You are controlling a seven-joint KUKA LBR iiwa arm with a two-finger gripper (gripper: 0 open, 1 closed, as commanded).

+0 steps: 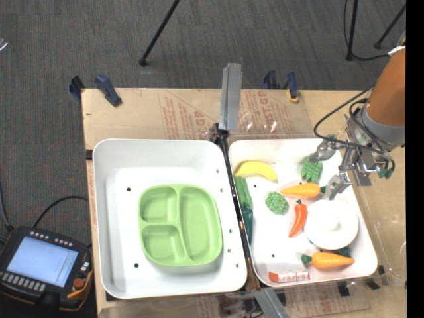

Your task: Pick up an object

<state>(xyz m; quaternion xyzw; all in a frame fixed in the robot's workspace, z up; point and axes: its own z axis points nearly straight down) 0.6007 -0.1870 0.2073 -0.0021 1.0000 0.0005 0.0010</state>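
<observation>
My gripper [329, 169] hangs over the upper right part of the right bin [370, 247], open, with nothing between its fingers. One fingertip [322, 152] is above a leafy green vegetable [311, 171]; the other is just right of an orange carrot [301, 191]. Also in this bin are a yellow banana [256, 170], a long green cucumber [244, 203], a small broccoli head [277, 203], a red chili pepper [298, 218], a white round dish [331, 224], a second carrot [330, 260] and a red and white packet [289, 276].
The left bin [105, 177] holds a green divided tray [179, 225]. A grey metal post [230, 98] stands behind the seam between the bins. Blue clamps [107, 88] grip the bench's back edge. A control pendant [43, 264] lies at the lower left.
</observation>
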